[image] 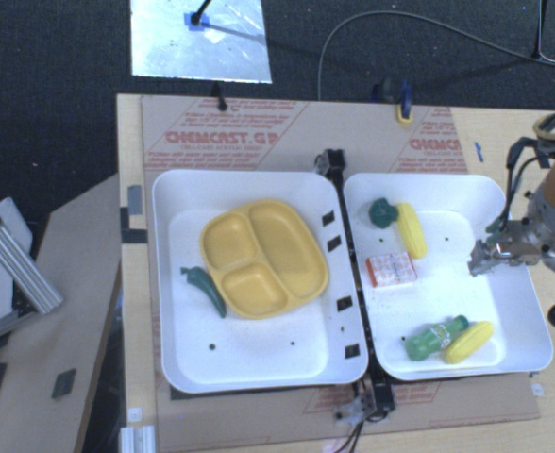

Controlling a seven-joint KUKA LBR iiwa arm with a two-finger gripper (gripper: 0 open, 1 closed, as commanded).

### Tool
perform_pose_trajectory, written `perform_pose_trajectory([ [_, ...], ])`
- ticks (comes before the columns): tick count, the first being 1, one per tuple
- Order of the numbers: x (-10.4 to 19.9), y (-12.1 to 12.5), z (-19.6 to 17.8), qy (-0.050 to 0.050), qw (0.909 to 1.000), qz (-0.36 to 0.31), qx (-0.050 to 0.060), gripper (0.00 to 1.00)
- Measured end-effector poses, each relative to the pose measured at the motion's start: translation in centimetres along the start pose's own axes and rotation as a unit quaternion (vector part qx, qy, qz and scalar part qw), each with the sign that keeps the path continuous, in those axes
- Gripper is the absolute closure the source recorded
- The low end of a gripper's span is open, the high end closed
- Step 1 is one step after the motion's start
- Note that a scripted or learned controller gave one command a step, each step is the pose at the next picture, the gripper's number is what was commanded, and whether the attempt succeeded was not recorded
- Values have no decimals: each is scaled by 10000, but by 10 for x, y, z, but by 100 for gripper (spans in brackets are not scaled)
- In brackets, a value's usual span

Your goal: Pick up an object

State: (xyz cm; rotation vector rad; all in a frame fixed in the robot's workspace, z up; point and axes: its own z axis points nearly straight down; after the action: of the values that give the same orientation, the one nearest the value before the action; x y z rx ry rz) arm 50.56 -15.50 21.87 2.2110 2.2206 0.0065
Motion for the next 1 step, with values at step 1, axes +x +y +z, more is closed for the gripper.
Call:
perform_pose_trajectory([
  [1, -3, 12, -57, 0, 10000, -3, -1, 100],
])
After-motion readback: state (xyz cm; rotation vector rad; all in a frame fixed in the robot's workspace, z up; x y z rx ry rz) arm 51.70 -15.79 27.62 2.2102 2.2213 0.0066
